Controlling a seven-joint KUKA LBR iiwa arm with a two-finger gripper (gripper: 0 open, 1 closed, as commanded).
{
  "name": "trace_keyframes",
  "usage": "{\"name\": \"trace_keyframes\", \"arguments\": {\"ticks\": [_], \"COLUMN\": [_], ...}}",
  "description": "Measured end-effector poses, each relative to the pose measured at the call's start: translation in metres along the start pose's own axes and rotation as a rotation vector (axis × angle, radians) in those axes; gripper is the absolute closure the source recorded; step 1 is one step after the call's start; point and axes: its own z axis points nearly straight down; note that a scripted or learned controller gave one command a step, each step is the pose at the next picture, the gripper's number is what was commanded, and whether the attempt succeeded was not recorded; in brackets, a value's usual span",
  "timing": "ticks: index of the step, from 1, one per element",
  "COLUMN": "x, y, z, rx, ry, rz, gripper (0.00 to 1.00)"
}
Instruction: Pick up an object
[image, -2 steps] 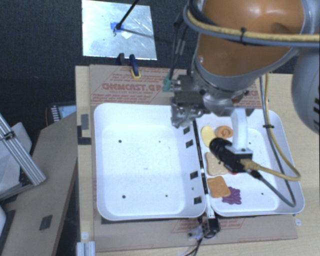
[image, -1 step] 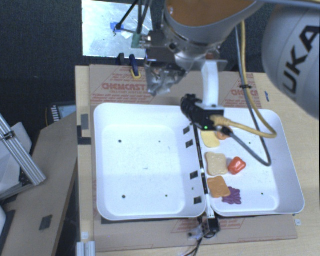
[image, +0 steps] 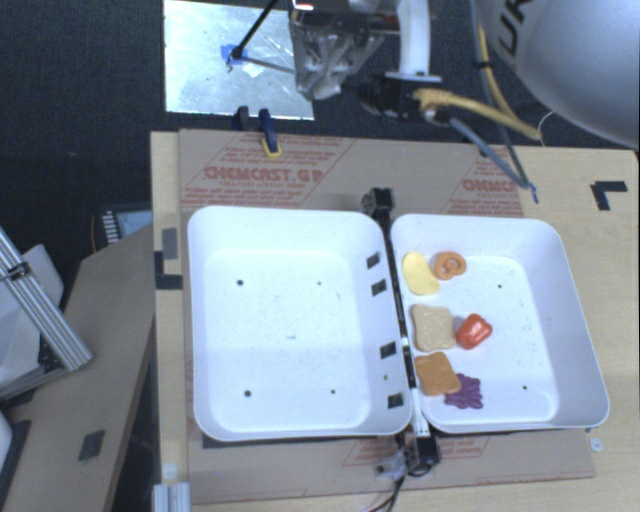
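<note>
Nearest the camera, at the front edge of the table (image: 300, 470), a small black clip with trailing wires (image: 415, 460) sits where my two white bins meet. The left bin (image: 215, 330) has a bare floor marked by a few dark dots. The right bin (image: 570, 330) holds everything I could pick, all gathered along its left side close to the divider: a purple grape cluster (image: 466, 393) at the front, touching an orange-brown toast slice (image: 437, 372); behind those a paler tan bread slice (image: 432, 326) with a red pepper (image: 474, 331) just beside it; and furthest back a yellow, banana-like piece (image: 419, 273) next to an orange ring-shaped item (image: 449, 265). Under the bins lies a brown sheet (image: 290, 172) printed in red with "CHEMCAST" (the letters after it look like "GP", though I can't be certain). My end effector (image: 325, 65) hangs at the top of the view, well apart from the bins and above a shiny metal plate (image: 205, 60); I cannot tell how it is set, and nothing appears held in it.
</note>
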Motion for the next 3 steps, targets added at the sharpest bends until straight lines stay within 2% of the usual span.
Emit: {"name": "trace_keyframes", "arguments": {"ticks": [1, 2, 3], "x": [-0.074, 0.006, 0.001], "y": [-0.069, -0.14, -0.136], "z": [-0.002, -0.001, -0.001], "rx": [0.004, 0.008, 0.007], "ry": [-0.001, 0.002, 0.0], "rz": [0.003, -0.016, -0.004], "gripper": [1.0, 1.0, 0.0]}}
